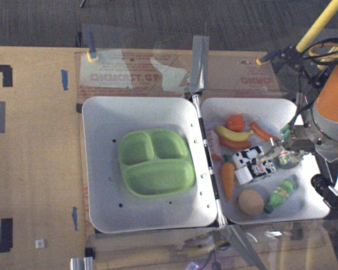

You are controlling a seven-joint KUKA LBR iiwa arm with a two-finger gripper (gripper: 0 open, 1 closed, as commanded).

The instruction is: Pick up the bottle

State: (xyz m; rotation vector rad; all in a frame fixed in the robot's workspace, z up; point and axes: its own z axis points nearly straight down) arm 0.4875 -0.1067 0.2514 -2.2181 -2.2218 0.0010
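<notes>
At the right of the frame, the pincer (279, 149), its state unclear, hovers above the bottle (280, 194); next it must descend there.

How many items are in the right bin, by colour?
Orange: 2, a carrot and a thinner orange piece
Red: 2, a tomato-like piece and a long red piece
Yellow: 1, banana
Green: 1, bottle
Tan: 1, round item
Black-and-white: 1, carton
Total: 8
</notes>
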